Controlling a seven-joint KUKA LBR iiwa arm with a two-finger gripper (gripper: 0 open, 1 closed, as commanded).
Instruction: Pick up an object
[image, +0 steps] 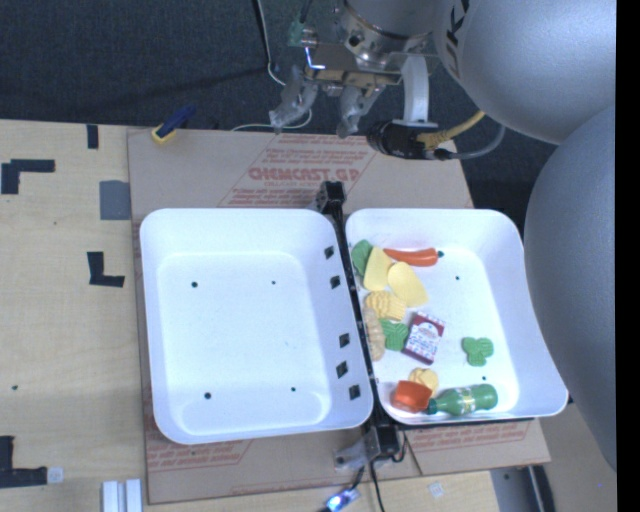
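My gripper (320, 112) hangs high above the bench at the top of the view, beyond the far rim of both bins. Its two fingers (292, 106) are spread apart with nothing between them. The right bin (500, 290) holds several small items along its left and near sides: a red chili pepper (411, 256), a yellow piece (398, 278), a dark red packet (424, 338), a green piece (477, 349), a green bottle (464, 400) and an orange-red item (409, 395). None of them touches the gripper.
The left bin (240, 320) sits beside the right one on a cardboard sheet (300, 175). A blue and yellow item (172, 123) lies at the cardboard's far left corner. The arm's large grey body (560, 120) covers the upper right.
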